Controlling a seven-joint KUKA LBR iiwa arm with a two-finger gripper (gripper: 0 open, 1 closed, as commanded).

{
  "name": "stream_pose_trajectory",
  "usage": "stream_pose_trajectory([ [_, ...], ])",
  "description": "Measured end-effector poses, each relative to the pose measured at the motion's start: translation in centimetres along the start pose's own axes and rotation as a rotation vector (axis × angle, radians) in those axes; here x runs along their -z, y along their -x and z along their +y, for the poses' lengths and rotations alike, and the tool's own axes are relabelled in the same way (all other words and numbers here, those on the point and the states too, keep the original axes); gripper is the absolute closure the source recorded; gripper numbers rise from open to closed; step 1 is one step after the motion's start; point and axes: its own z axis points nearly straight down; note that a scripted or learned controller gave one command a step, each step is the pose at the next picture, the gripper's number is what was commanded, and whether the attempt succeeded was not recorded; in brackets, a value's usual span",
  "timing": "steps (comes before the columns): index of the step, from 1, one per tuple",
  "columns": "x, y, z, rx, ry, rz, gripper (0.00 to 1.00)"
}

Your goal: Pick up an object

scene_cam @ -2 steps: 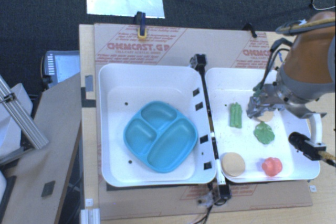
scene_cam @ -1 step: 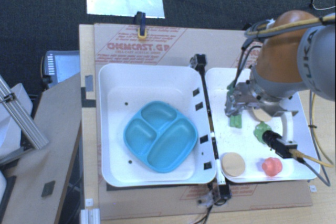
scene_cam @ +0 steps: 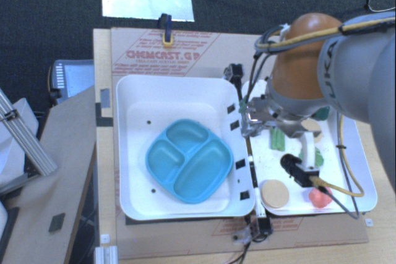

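My gripper hangs low over the left edge of the right bin, close to the divider between the two bins. Just to its right lies a green block. Further right a white cylinder rests beside a small green piece. A tan round disc and a pink rounded thing sit near the bin's front edge. The grey arm and its orange band cover the back of this bin. No object shows between the fingers.
The left bin holds a blue divided plate lying flat in its middle. A pale tan item and a teal item peek out from under the arm. Cardboard lies behind the bins.
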Motion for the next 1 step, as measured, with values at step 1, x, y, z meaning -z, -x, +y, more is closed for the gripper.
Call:
stream_pose_trajectory([
  [1, 0.62, -5.62, 1.98, 0.000, 0.003, 0.001, 1.00],
])
